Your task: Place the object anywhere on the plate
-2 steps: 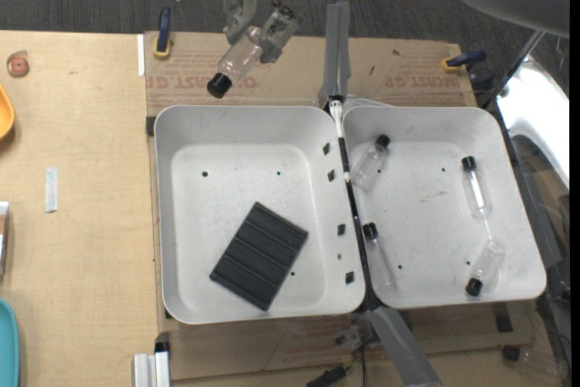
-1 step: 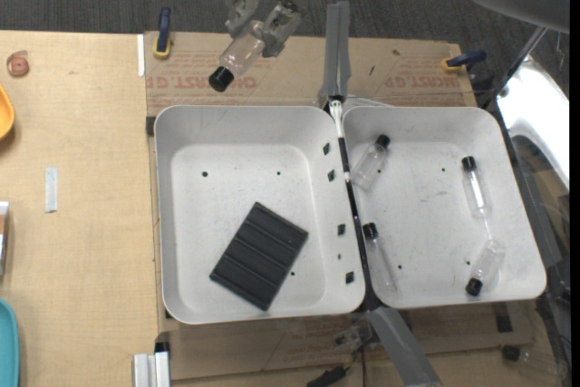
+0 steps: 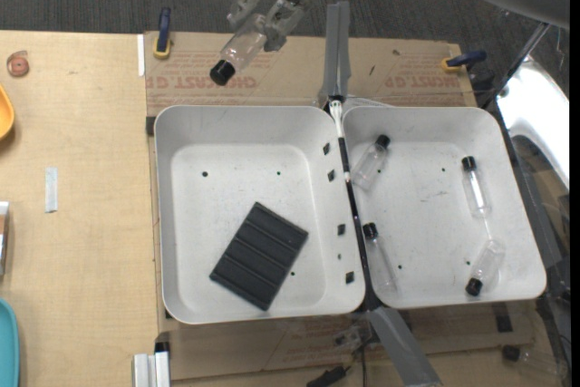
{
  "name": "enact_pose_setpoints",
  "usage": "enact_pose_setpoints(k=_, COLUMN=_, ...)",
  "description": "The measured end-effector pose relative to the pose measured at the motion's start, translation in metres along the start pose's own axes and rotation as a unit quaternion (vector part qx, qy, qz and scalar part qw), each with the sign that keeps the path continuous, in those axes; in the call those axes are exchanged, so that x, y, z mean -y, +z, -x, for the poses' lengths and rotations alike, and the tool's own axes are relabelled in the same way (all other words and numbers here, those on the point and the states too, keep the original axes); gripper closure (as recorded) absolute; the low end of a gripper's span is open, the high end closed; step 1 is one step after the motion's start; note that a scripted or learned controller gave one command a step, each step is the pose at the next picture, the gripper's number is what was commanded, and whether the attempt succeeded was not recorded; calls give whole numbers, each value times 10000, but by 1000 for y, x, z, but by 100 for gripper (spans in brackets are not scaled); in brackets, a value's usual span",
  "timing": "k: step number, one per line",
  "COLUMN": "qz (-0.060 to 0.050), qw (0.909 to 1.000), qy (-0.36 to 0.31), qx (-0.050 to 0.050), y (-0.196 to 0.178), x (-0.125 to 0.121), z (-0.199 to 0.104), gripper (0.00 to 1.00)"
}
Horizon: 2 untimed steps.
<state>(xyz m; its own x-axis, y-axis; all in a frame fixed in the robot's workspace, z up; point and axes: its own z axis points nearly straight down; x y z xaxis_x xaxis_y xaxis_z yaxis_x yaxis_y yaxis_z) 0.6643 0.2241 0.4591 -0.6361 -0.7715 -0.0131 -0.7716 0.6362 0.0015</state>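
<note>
gripper [image 3: 256, 30] is clamped on a clear plastic bottle with a black cap [image 3: 237, 54], up above the far edge of the left white bin [image 3: 172, 195]. dark ribbed rectangular plate [image 3: 259, 255] lies tilted near that bin's near edge.
</note>
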Motion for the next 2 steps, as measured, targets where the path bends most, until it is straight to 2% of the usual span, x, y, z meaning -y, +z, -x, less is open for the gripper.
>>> enact_pose_setpoints(k=1, qz=8, qw=9822, qy=-1877, qx=-58, y=52, x=4, z=-87, gripper=100)
enact_pose_setpoints(k=2, qz=17, qw=9230, qy=-3847, qx=-39, y=22, x=-1, z=-69, gripper=100)
